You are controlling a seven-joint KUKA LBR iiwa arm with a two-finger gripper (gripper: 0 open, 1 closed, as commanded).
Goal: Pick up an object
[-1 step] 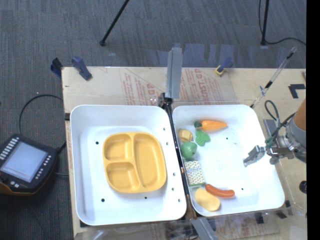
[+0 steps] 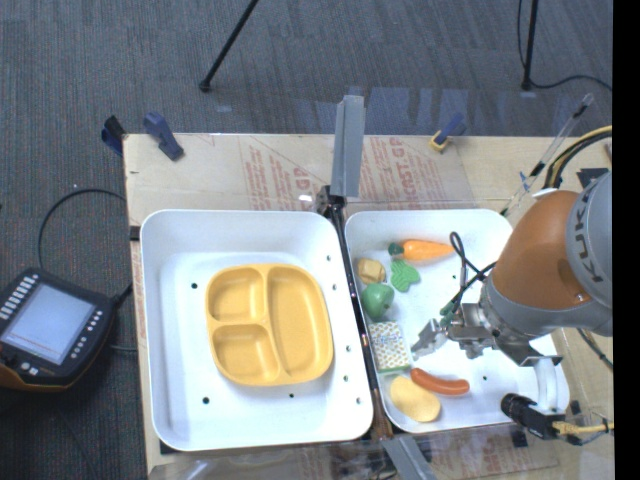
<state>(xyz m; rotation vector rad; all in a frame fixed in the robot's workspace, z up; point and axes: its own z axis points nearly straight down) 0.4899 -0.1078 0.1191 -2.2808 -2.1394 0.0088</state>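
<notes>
Camera view, grey arm with orange band reached leftward low over right white bin (image 2: 480, 218), pincer (image 2: 428, 338) spread apart, nothing grasped, beside small checkered square block (image 2: 389, 346), red sausage toy (image 2: 440, 382) just below.

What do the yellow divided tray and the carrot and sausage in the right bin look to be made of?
Yellow divided tray: likely moulded plastic, smooth and matte, uniform in colour with rounded compartment walls. Carrot and sausage: probably plastic toy food, given flat solid colours and a slight sheen; rubber or foam can't be excluded.
</notes>
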